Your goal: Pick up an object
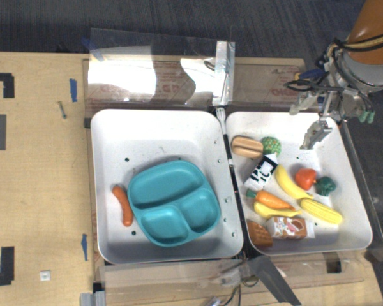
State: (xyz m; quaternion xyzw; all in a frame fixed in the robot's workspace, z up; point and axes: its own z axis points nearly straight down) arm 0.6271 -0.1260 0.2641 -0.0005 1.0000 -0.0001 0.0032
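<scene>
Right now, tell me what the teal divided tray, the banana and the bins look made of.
Teal divided tray: likely moulded plastic, smooth, soft sheen, rounded compartments.
Banana: probably toy plastic, uniform yellow, slight gloss.
Bins: white plastic or coated metal, semi-matt; cannot tell which.

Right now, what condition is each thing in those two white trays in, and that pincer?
Teal divided plate: flat in the left bin, nothing in its compartments.
Orange sausage: lying beside the plate's left edge.
Hot dog: lying in the right bin.
Banana: lying among the other toy food.
Corn: lying flat.
Pincer: above the right bin, holding nothing.
</scene>
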